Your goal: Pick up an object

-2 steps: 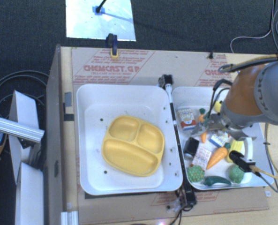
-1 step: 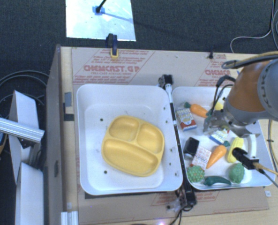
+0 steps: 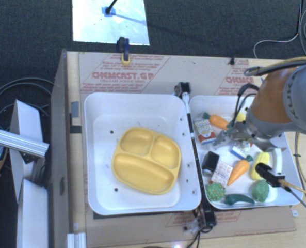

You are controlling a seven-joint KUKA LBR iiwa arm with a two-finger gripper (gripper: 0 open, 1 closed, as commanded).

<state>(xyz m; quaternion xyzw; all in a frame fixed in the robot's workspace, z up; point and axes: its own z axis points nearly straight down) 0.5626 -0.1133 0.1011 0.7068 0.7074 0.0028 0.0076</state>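
**Arm reaching into the right bin**

Nearest the camera, along the right bin's [image 3: 297,203] front wall, a broccoli [image 3: 215,191], a green pepper [image 3: 239,199] and a second green vegetable [image 3: 260,190] are lying. Just behind them a carrot [image 3: 238,171], a white card [image 3: 222,172] and a black block [image 3: 210,161] are sitting close together. The end effector [image 3: 230,137] is hovering low over the bin's middle, beside a red-and-white packet [image 3: 205,129]; I cannot tell its finger state. Another carrot [image 3: 218,121] is lying farther back. In the left bin [image 3: 98,138] a yellow tray [image 3: 146,159] is resting.
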